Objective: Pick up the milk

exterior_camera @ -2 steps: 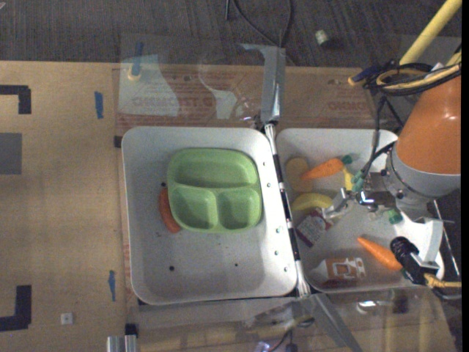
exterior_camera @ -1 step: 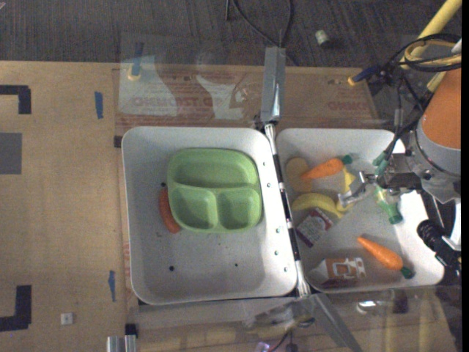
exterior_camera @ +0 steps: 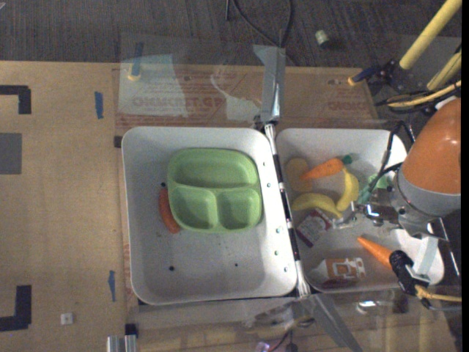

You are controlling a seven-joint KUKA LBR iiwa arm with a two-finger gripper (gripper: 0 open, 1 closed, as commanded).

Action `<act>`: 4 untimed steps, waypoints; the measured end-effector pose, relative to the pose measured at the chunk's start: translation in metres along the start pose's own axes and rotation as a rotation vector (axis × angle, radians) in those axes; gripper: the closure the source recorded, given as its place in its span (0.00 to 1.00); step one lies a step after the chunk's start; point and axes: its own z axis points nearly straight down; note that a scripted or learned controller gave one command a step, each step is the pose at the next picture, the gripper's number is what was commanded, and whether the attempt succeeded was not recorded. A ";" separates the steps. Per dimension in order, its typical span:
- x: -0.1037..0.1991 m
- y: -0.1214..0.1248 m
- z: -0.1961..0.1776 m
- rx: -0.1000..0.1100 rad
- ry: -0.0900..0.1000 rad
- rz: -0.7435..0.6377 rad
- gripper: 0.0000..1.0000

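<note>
i see 2 white bins side by side on the bench. i take the centre divider (exterior_camera: 282,196), the seam where the 2 bins meet, as my landmark for every position below.

left of the divider: the left bin (exterior_camera: 146,270) holds 1 green sectioned plate (exterior_camera: 214,189) with 3 compartments, lying in the half of the bin farther from the camera. 1 orange item (exterior_camera: 168,211) lies against the plate edge farthest from the divider, partly tucked under it; i cannot identify it.

right of the divider: the right bin (exterior_camera: 322,138) holds the task item. the milk (exterior_camera: 346,269), a small carton with an orange and white face, lies flat near the bin's near edge, a short way right of the divider. a dark red and white packet (exterior_camera: 311,227) lies just beside the divider. 2 bananas (exterior_camera: 330,200) lie right of that packet, and 1 carrot (exterior_camera: 326,169) with a green tip lies beyond them toward the far edge. a 2nd carrot (exterior_camera: 375,248) lies farther right of the divider, near the milk but apart from it.

the gripper (exterior_camera: 366,211) sits over the right bin, just right of the bananas and well apart from the milk. i cannot tell its opening from this angle. the arm (exterior_camera: 432,167) enters from the side opposite the divider.
</note>
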 end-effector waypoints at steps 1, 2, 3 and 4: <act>0.009 0.000 -0.078 -0.002 -0.001 -0.041 0.00; 0.066 -0.005 -0.186 -0.002 -0.001 -0.044 0.00; 0.054 -0.009 -0.012 0.002 0.000 0.178 0.00; 0.036 0.027 -0.170 -0.002 -0.001 0.156 0.00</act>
